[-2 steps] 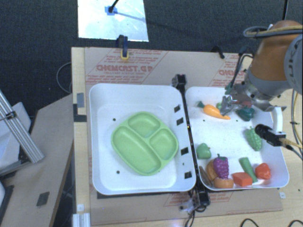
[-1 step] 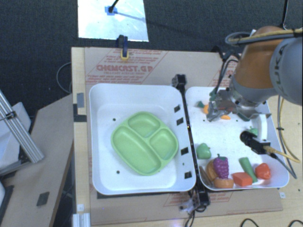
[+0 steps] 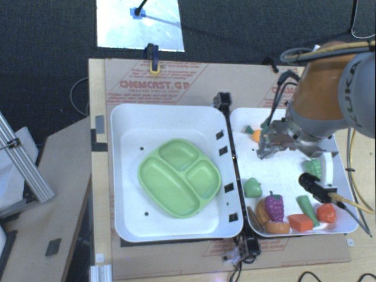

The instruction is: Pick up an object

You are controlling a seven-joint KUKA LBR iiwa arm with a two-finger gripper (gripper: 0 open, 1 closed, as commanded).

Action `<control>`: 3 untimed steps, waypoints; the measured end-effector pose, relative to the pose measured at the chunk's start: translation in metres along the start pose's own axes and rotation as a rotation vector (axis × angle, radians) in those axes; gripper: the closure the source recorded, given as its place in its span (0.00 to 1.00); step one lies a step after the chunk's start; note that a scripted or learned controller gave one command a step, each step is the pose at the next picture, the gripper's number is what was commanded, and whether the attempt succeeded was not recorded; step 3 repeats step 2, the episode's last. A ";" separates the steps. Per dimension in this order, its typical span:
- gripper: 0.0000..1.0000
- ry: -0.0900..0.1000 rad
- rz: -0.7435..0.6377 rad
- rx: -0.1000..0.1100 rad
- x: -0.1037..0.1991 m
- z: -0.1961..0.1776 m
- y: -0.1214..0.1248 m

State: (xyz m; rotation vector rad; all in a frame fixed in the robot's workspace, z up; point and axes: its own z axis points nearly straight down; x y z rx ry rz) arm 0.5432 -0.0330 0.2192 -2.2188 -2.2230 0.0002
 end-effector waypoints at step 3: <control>1.00 -0.001 -0.003 -0.002 0.004 0.004 0.013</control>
